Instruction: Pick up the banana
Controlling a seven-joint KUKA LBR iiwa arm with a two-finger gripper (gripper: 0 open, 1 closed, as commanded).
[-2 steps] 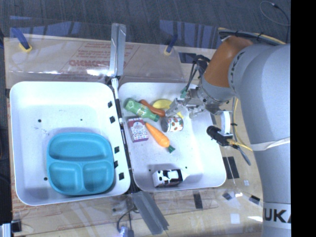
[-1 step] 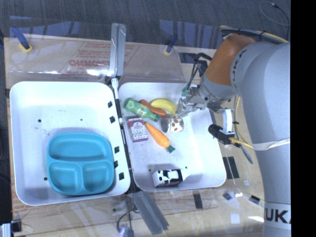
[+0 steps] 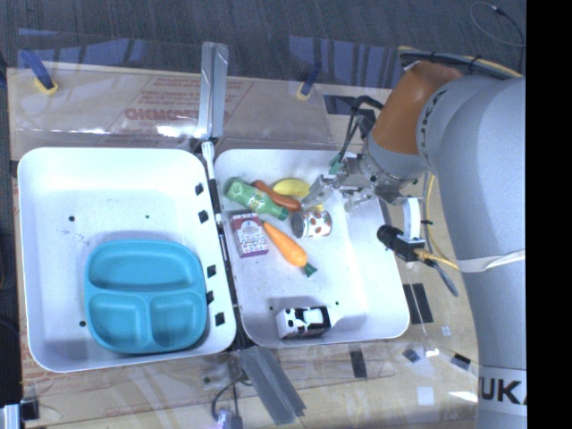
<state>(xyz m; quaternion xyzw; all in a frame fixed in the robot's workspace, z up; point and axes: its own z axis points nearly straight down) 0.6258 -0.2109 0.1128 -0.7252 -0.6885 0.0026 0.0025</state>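
2 shallow white bins sit side by side on the bench. The left bin (image 3: 54,186) holds a blue 3-compartment tray (image 3: 146,295). The right bin (image 3: 375,302) holds the banana (image 3: 291,187), lying near the far wall, touching a green bottle (image 3: 253,196) and a small reddish item just beside it. Nearer the front lie a carrot (image 3: 286,246), a dark red packet (image 3: 250,236), a small printed can (image 3: 315,224) and a black-and-white toy cow (image 3: 305,321). The gripper (image 3: 332,189) hangs over the right bin, just right of the banana; whether its jaws are spread or pressed together cannot be told. Nothing is visibly pinched between them.
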